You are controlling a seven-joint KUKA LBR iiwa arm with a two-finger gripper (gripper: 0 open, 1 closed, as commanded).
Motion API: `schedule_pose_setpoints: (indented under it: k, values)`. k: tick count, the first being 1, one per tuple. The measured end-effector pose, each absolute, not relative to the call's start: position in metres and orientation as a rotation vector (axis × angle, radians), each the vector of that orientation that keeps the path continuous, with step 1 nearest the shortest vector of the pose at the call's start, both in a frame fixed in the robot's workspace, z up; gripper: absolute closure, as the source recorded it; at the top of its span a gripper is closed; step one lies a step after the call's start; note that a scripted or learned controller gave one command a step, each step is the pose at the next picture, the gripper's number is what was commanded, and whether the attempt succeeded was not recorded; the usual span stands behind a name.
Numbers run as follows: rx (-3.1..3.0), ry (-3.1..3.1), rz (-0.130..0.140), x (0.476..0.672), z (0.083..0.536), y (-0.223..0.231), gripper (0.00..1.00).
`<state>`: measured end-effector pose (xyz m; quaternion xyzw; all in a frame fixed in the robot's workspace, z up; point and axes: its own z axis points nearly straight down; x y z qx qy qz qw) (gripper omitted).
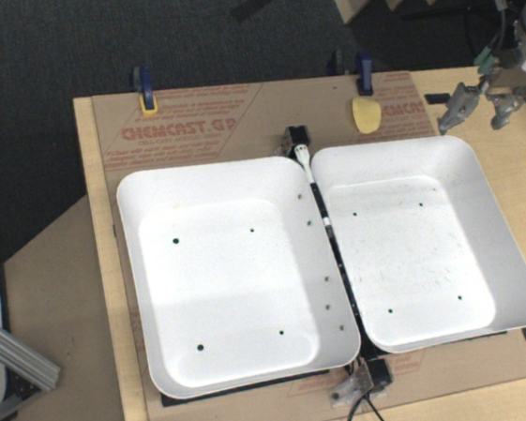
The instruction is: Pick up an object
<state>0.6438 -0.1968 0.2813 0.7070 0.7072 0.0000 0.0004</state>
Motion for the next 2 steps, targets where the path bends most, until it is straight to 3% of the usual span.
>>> schedule_pose_setpoints:
  k: [1,2]
  values:
    - [2.217,2.219,0.002,0.644,0.293,-0.197,1.00]
    - [2.219,2.230,-0.002,0.667,0.234,-0.139,1.00]
